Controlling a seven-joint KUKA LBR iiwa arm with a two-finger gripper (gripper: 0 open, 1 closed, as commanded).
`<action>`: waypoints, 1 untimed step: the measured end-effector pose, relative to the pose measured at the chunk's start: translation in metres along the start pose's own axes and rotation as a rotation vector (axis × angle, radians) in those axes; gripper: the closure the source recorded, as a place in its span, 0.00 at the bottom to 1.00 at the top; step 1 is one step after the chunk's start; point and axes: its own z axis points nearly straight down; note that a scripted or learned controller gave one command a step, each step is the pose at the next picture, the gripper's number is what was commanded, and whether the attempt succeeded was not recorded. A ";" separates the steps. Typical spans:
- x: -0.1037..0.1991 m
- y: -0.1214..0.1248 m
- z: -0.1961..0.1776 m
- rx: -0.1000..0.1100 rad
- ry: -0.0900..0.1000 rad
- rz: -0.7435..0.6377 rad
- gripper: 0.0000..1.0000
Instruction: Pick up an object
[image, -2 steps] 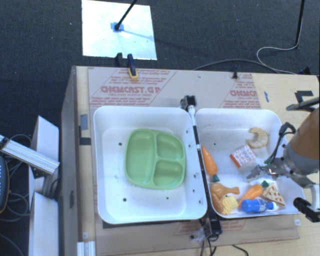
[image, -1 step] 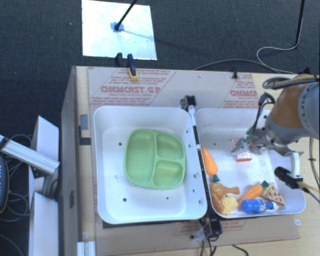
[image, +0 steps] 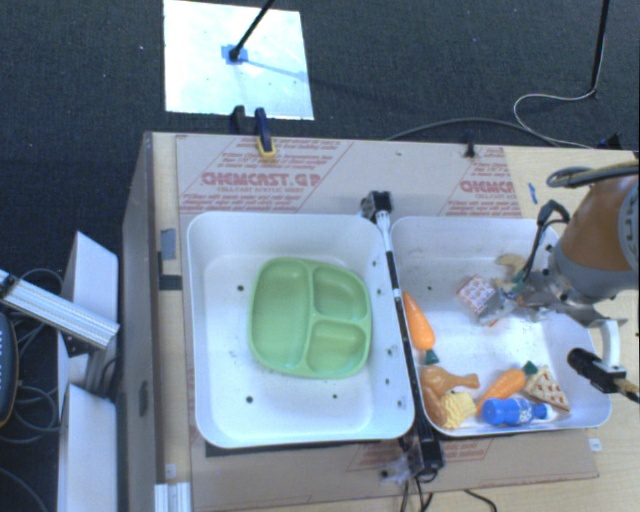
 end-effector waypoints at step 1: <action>-0.010 -0.043 0.000 0.001 0.000 0.001 0.00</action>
